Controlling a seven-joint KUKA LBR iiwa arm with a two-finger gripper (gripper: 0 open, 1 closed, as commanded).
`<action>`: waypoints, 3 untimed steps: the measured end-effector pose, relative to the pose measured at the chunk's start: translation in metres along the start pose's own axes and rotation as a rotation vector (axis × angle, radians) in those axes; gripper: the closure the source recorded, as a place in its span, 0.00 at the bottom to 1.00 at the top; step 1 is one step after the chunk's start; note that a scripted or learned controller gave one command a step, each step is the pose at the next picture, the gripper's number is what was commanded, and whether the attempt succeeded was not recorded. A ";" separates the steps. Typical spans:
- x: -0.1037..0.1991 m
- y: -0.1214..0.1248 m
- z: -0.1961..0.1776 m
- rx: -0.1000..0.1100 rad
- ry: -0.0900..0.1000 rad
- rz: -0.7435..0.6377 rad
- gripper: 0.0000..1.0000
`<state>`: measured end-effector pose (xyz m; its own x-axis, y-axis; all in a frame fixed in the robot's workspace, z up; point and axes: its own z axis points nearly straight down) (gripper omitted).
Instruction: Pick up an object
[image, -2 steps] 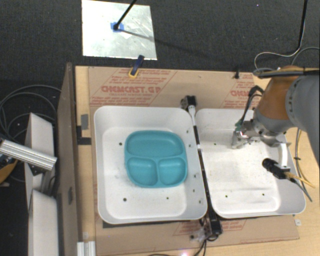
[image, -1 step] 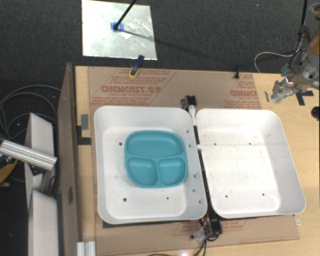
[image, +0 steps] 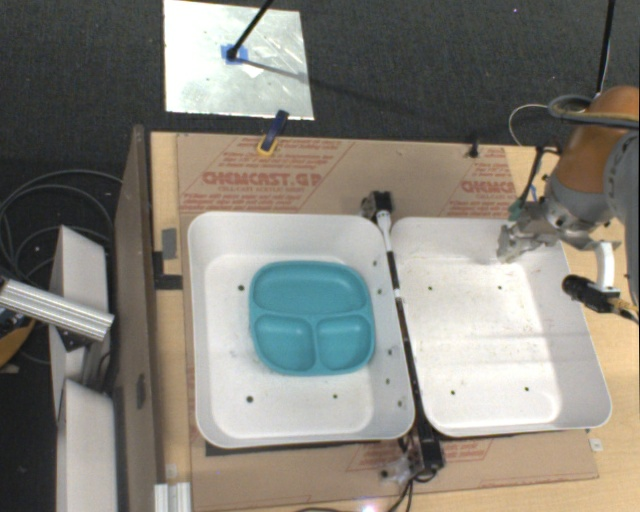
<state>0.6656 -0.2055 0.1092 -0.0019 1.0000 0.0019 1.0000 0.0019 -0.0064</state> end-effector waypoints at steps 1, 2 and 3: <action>0.000 0.003 -0.009 -0.009 -0.003 -0.002 0.00; 0.024 -0.045 0.027 -0.002 0.000 0.001 0.00; -0.002 -0.023 -0.063 -0.018 -0.006 0.002 0.00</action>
<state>0.6434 -0.2080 0.1728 -0.0003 1.0000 -0.0045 0.9999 0.0004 0.0111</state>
